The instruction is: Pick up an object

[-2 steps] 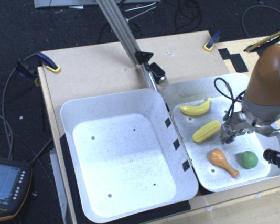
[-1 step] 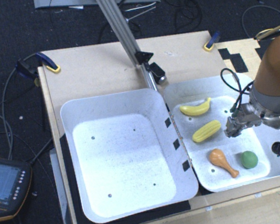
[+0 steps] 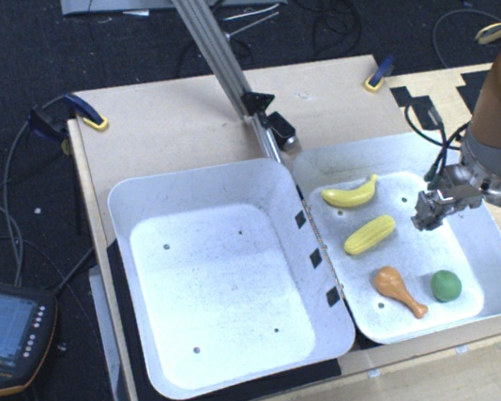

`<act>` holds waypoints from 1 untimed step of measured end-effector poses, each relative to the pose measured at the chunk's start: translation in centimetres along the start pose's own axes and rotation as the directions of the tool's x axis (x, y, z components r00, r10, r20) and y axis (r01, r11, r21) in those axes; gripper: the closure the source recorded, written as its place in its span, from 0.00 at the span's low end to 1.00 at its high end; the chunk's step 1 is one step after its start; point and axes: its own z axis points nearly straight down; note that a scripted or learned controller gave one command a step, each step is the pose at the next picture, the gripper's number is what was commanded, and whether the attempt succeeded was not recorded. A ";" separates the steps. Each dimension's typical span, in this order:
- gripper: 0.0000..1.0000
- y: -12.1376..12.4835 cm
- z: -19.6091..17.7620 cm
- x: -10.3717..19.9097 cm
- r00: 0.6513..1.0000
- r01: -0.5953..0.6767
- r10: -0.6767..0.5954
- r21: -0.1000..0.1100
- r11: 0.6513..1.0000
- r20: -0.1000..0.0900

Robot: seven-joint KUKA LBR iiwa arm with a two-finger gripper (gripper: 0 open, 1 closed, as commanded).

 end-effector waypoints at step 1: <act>1.00 1.8 0.5 4.9 1.000 0.004 -0.004 0.004 1.000 -0.002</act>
